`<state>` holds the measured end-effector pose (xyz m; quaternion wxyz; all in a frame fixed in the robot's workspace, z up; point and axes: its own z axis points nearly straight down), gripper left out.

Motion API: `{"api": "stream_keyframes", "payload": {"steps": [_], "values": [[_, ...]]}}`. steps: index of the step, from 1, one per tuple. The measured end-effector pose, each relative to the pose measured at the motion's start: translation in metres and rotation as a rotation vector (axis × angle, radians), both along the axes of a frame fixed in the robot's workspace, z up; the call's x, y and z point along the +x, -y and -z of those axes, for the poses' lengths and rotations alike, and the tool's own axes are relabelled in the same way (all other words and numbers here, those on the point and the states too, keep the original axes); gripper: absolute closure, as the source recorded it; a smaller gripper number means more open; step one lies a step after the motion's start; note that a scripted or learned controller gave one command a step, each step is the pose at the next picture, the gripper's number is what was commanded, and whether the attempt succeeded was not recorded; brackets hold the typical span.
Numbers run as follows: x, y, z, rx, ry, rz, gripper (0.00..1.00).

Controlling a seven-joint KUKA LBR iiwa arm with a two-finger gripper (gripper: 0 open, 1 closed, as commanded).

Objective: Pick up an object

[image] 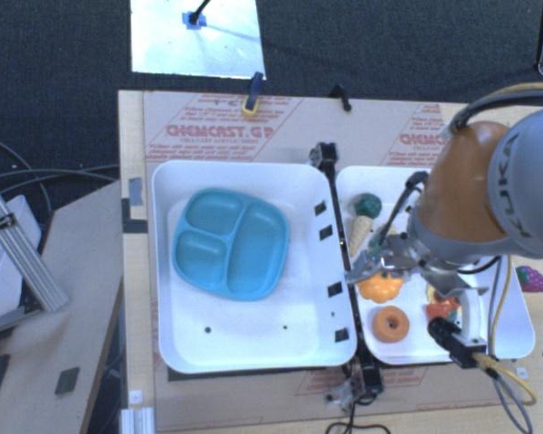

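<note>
The right bin [516, 337] holds several toy foods. An orange fruit [380, 288] lies near the bin's left wall, with a brown doughnut [391, 324] just in front of it. A green-topped cone [363, 219] lies farther back and a small red piece [442, 310] sits to the right. My gripper [377, 259] hangs low over the bin's left part, directly above the orange fruit and beside the cone. The wrist hides much of the bin's middle.
The left bin [208, 333] holds a blue divided plate [230, 243]. A black divider [337, 242] with clips runs between the bins. A purple grape cluster [534, 278] sits at the right bin's far edge. Cables trail at the front right.
</note>
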<state>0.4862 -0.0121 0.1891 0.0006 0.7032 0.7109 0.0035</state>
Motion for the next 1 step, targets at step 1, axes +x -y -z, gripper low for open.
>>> {"api": "stream_keyframes", "payload": {"steps": [1], "values": [[0.0342,-0.1045,-0.0347,0.001,0.001,-0.004,1.0]]}}
